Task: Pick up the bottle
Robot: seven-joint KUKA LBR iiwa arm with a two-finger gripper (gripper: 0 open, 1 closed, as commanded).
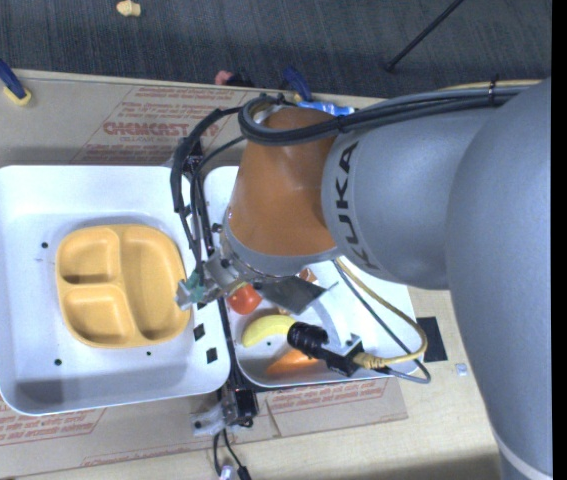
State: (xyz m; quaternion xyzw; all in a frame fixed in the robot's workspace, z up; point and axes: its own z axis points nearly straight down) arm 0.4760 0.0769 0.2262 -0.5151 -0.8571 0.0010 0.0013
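So the big grey arm comes in from the right and covers most of the right bin, its orange band sitting right over that bin's left part. The gripper pokes out below the band, right at the seam between the two bins, just touching the right edge of the yellow divided plate; honestly can't tell how it's set from here. That plate sits in the middle of the left bin. Down in the right bin's near-left corner there's a yellow banana-looking thing, a small red item just above it, and something orange along the near edge. As for the bottle, I can't pick it out; the arm hides most of that bin.
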